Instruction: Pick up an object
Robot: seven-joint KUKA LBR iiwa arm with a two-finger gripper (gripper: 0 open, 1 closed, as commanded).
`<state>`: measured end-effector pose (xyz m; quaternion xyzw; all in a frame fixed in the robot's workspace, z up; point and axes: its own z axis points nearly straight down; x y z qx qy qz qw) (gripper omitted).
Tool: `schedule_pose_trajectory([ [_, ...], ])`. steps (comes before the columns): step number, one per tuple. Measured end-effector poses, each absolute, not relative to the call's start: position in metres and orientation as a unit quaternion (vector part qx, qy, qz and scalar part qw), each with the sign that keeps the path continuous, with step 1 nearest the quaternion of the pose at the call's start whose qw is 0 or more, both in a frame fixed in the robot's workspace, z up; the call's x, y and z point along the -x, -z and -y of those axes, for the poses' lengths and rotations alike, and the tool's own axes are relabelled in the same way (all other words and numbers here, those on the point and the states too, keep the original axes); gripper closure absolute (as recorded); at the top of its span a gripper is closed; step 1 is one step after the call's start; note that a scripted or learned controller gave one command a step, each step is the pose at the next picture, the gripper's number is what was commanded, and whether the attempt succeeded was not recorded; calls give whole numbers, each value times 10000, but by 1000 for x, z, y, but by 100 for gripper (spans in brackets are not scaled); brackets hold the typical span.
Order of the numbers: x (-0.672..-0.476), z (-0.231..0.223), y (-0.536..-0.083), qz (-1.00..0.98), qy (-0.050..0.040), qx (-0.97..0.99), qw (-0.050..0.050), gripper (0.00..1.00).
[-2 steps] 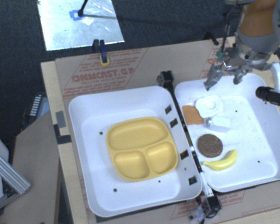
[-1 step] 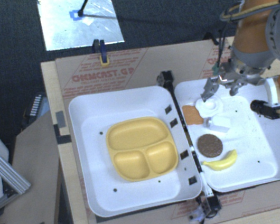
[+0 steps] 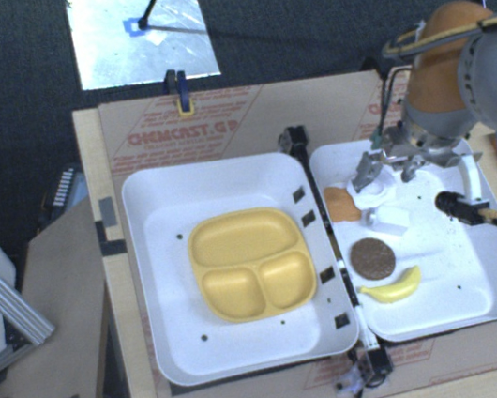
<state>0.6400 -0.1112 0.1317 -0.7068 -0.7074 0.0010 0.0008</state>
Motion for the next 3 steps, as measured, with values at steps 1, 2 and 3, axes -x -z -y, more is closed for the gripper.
schedule_pose_trajectory([
  [1, -641, 111, -84, 7072, 11, 7070, -14, 0],
  [2, -644, 111, -100, 7076, 36, 7066, -47, 100],
  [3, -652, 110, -165, 7087, 28, 7055, -40, 100],
])
